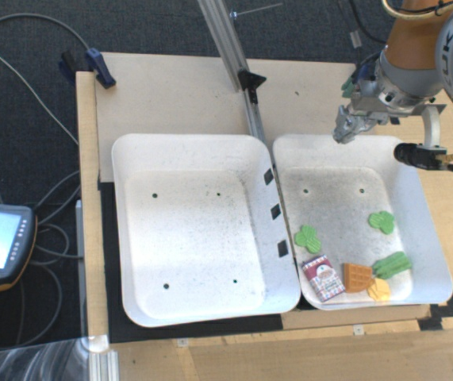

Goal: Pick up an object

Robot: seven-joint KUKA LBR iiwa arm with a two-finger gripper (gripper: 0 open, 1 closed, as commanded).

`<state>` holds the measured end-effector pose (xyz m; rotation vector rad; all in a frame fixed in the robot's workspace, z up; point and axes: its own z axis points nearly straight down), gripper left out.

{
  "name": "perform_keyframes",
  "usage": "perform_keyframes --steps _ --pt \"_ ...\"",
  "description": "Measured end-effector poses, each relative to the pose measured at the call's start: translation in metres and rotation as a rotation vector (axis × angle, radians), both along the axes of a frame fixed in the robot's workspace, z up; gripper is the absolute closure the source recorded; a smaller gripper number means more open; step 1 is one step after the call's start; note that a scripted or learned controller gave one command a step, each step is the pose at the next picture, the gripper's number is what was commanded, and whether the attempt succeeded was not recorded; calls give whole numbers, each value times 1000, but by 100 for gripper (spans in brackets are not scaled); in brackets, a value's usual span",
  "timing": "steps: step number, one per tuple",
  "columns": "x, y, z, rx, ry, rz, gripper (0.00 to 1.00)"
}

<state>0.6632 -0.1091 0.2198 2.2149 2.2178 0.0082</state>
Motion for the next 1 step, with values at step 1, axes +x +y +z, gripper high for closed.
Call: perform_keyframes --steps 1 --pt "1 0 6 1 5 0 100"
